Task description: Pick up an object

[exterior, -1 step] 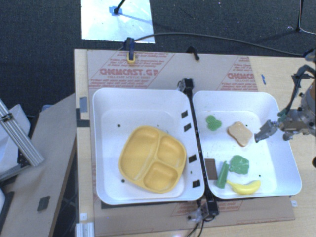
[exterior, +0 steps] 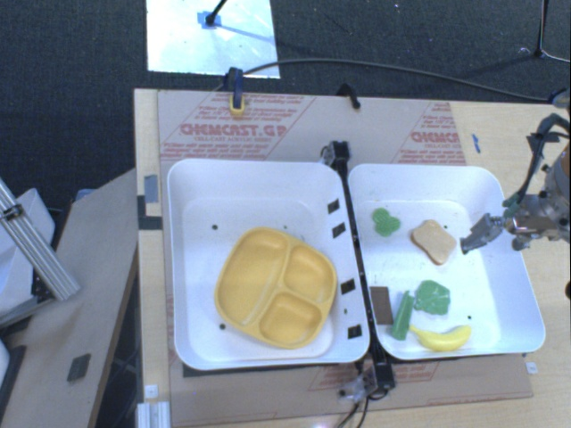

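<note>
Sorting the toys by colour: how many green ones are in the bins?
3, all in the right bin: a round piece at the back, a leafy piece near the front, and a long piece beside it.

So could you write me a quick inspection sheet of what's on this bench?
Surface: two white bins, left bin and right bin, side by side on a printed board.
Job's things: in the right bin, toast slice, banana, green leafy piece, small green piece, green stick, brown block.
Clutter: yellow divided tray in the left bin.
Grippers: gripper above the right bin, holding nothing.
Cables: black cable behind the bench.
Surroundings: dark carpet.
</note>
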Action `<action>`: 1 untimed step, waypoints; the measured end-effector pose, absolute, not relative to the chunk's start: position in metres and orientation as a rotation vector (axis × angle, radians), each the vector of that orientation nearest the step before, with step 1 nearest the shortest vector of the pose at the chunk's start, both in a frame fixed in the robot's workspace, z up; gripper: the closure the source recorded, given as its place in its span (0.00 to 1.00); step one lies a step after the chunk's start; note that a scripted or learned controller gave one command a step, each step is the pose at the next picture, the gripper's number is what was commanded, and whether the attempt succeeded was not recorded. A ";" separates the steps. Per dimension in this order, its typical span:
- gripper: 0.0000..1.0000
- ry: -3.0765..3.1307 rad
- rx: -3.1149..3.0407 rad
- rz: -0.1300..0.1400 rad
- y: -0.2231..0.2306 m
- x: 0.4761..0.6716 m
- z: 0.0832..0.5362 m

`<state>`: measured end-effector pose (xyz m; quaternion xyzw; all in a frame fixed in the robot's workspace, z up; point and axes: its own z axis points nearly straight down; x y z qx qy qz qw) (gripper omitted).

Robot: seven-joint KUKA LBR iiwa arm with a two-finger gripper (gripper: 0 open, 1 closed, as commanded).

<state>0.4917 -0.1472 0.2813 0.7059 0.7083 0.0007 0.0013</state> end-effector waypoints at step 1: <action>0.00 2.223 2.220 0.001 -0.148 0.489 0.240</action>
